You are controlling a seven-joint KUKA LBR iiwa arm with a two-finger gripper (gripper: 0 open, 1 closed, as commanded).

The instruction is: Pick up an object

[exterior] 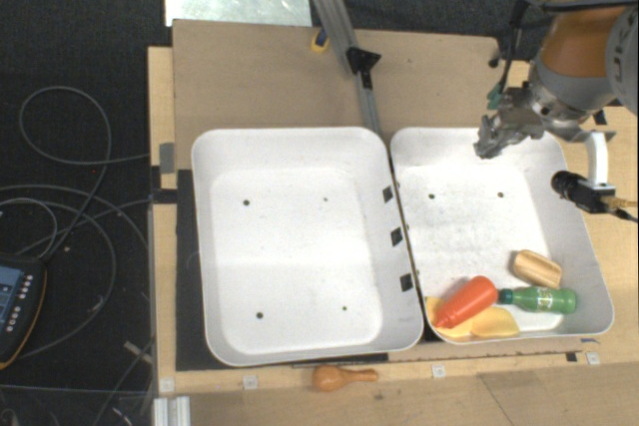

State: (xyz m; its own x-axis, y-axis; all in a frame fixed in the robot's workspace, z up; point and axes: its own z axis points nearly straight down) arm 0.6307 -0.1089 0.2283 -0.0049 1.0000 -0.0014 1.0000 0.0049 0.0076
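The claw (small, dark) is too blurred to read.

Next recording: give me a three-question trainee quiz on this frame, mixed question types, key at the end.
1. True or false: the gripper hangs over the left bin.
2. Which item lies outside both bins? A) green bottle B) orange wooden piece C) tan block
3. Fill in: the orange carrot-like toy lies in the right bin's ____ corner area.

Key: 1 false; 2 B; 3 near
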